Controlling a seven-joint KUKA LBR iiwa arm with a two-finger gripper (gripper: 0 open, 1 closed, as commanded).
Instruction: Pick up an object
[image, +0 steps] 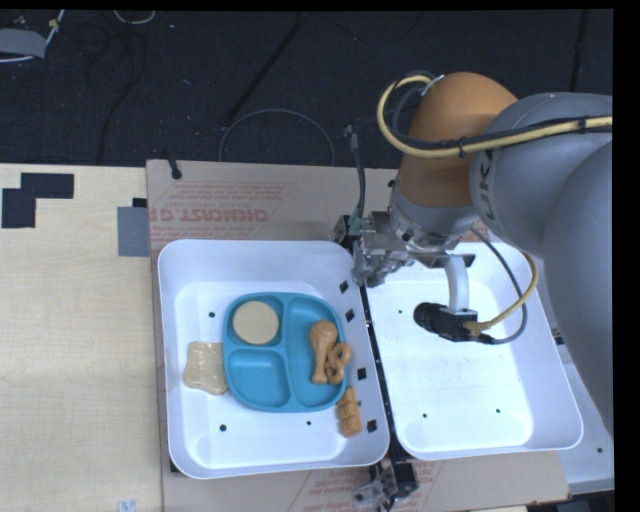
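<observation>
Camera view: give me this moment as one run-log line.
arm: over the right bin | gripper: at the divider, nothing seen held | blue tray: left bin, round cookie, drumstick | step: pick pending

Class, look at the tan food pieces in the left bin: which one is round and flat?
The round cookie in the blue tray's upper-left compartment: a flat disc, whereas the other tan pieces are elongated or irregular.

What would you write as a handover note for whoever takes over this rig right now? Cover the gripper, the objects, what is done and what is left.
Gripper: at the top of the rim between the bins, nothing seen in it.
Left bin: blue divided tray with a round tan disc and a tan drumstick with a pretzel beside it; a pale toast slice lies left of the tray, a small brown piece at its lower right.
Done: nothing lifted.
Left: pick up an object.
</observation>
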